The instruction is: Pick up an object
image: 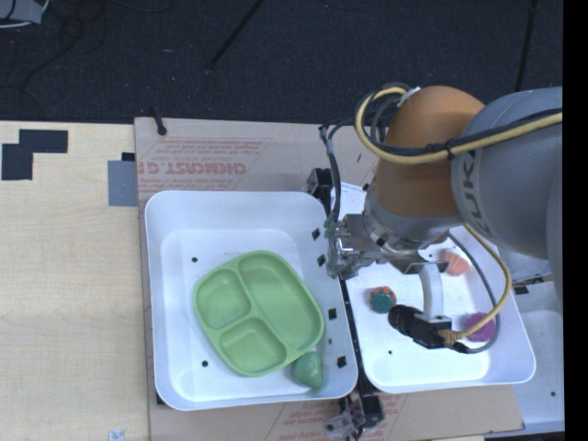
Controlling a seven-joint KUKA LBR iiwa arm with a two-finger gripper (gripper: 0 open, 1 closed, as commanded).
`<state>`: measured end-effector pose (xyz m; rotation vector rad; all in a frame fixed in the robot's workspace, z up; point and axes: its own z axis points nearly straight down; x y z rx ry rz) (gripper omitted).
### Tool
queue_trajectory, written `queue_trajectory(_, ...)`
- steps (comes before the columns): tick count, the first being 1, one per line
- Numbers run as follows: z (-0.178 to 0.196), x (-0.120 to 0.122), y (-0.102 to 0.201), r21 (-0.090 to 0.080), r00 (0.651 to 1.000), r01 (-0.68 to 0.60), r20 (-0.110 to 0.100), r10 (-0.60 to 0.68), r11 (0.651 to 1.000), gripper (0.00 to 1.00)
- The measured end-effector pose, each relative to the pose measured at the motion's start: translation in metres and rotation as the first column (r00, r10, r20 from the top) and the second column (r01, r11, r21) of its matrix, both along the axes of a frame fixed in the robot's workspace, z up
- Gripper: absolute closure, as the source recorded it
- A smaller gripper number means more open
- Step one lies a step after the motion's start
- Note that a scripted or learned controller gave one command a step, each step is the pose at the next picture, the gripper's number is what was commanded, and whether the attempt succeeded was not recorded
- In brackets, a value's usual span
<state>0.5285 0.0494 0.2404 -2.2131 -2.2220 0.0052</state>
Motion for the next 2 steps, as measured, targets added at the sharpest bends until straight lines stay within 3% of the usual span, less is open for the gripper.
queue_trajectory(1,-0.0163,-0.008,0.0539,-0.001,1.0,-0.001,-0.001,0.001,1.0,1.0)
queue_trajectory(2,-0.0154,-0.0075,0.0518,-0.002,1.0,0.003,0.001,-0.003,1.0,0.0)
